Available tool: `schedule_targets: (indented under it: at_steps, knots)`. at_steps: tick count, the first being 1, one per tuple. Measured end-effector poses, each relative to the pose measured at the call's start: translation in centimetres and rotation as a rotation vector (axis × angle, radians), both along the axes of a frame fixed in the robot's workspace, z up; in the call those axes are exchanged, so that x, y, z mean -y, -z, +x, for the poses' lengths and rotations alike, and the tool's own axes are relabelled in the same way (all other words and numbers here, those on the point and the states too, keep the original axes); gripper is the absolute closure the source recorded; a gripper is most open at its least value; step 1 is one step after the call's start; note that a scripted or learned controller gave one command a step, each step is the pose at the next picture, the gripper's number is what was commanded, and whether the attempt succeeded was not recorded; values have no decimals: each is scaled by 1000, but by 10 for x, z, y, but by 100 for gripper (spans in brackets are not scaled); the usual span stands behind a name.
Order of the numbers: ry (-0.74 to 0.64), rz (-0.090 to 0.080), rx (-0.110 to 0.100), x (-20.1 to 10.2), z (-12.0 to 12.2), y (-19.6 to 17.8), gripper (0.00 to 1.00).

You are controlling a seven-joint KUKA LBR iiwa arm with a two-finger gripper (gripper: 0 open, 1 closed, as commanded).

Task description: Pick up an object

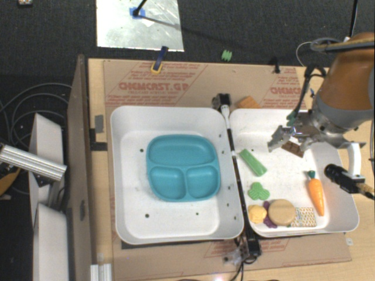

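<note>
A round cookie (pixel 282 212) is sitting at the right bin's (pixel 337 224) near edge; the gripper (pixel 286 139) is hovering farther back, claw spread open, gripping nothing.

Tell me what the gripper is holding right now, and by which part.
It cannot be told. The gripper hangs over the right bin with a small brown thing just under it, but the view is too coarse to show whether that thing is held.

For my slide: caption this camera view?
Gripper hovers over right bin of toy food; blue tray in left bin.
</note>
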State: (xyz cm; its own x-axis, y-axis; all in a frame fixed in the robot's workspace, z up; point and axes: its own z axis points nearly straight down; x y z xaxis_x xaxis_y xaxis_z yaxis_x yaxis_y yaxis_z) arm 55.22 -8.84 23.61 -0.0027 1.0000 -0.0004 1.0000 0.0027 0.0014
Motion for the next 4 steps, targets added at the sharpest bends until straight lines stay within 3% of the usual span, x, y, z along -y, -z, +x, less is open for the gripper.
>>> schedule_targets:
  at_steps: [1,2,3,4]
  knots:
    - [3,-2,7,52,48,-18,0]
    - [4,-2,-1,107,78,85,0]
    - [1,-1,0,109,80,131,0]
    - [0,-1,3,109,81,119,100]
